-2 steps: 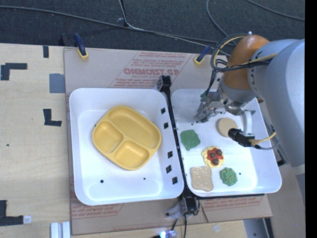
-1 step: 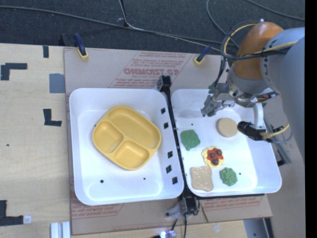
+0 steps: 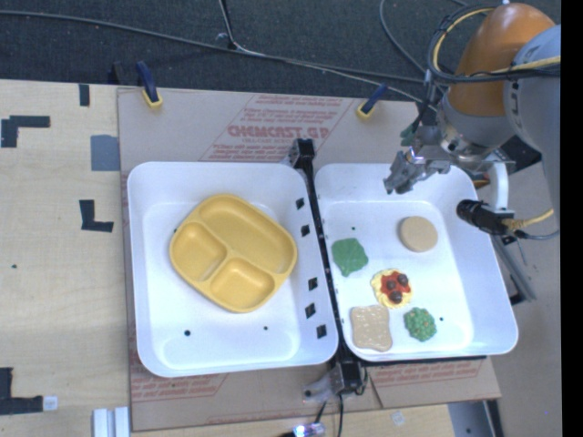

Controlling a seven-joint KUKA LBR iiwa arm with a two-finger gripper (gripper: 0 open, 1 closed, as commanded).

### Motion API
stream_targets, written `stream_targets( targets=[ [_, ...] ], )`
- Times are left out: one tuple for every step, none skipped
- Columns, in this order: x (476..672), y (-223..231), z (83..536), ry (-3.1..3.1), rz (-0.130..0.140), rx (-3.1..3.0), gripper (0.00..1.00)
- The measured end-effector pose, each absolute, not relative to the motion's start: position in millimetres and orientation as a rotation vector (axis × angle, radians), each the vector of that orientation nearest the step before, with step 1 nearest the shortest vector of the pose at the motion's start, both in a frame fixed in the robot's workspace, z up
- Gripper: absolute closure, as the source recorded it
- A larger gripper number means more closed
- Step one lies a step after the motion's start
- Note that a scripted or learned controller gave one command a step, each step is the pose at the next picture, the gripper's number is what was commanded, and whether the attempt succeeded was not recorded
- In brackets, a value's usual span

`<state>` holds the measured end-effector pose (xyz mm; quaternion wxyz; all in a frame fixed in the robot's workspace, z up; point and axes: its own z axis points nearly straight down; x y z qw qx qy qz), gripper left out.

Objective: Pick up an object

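Hovering over the far part of the right bin (image 3: 469, 330), claw (image 3: 398, 183) carrying nothing.

Hard to tell if pressed together or spread; round tan cookie (image 3: 418, 234) lying just below the claw, apart from it, green broccoli piece (image 3: 349, 255) sitting lower-left.

Yellow divided tray (image 3: 233, 252) in left white bin (image 3: 146, 271); cardboard sheet (image 3: 273, 126) beneath; two clamps at its far edge

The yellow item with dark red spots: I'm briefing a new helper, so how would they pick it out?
Look in the right-hand white bin, amid five small food pieces. It is the round yellow piece with dark red spots, at the middle of the cluster; the others are plain green or tan.
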<state>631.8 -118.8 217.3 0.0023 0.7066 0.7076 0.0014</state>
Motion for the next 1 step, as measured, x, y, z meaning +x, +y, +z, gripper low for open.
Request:
stream_targets(
  targets=[
    [627.4,-119.7,279.9,2.219,0.005,2.217,1.00]
  ],
)
